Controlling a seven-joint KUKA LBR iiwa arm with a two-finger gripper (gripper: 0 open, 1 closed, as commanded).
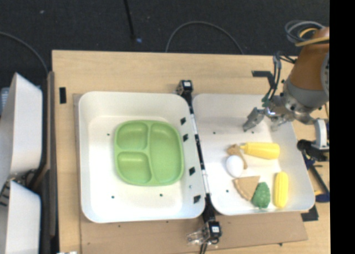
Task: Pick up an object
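The right bin (222, 114) holds several toy foods along its near right side. A yellow corn cob (260, 150) lies crosswise, with a small tan piece (237, 151) and a white egg (235, 164) to its left. Closer to the front are a tan wedge (246, 185), a green broccoli (261, 194) and a second yellow cob (281, 189). My gripper (264, 121) hangs over the far right part of this bin, just behind the crosswise cob. Its fingers are spread open and nothing is between them.
The left bin (94, 114) holds a green divided plate (148, 152). A black clamped divider (195, 147) runs between the two bins. The wooden bench (122, 70) borders both bins, and cables lie on the dark floor behind it.
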